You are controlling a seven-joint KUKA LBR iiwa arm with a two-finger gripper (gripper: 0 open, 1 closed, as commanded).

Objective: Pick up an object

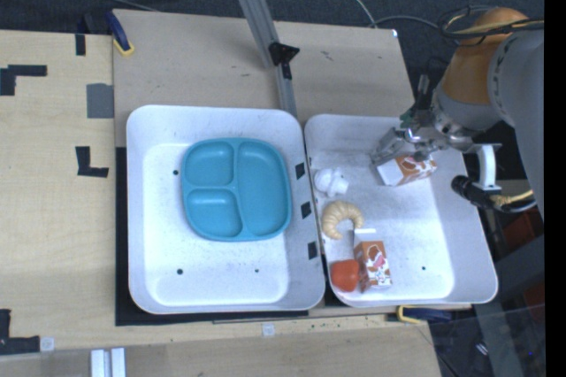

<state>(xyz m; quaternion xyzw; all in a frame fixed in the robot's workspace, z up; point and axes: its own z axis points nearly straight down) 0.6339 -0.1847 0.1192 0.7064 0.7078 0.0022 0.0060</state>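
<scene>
While tool [405, 143] grips unclear, small carton [405, 170] lies just under it, rt bin [460, 278].

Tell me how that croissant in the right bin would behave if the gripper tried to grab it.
The croissant looks like a curved toy pastry, so probably light. Its rounded, tapering ends could let fingers slide off unless they close across the thick middle. It lies flat near the right bin's left wall, close to a small white object, so a push would likely slide it, not roll it.

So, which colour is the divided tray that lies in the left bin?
The divided tray is light blue, turquoise-like; the camera view shows it clearly from above.
</scene>
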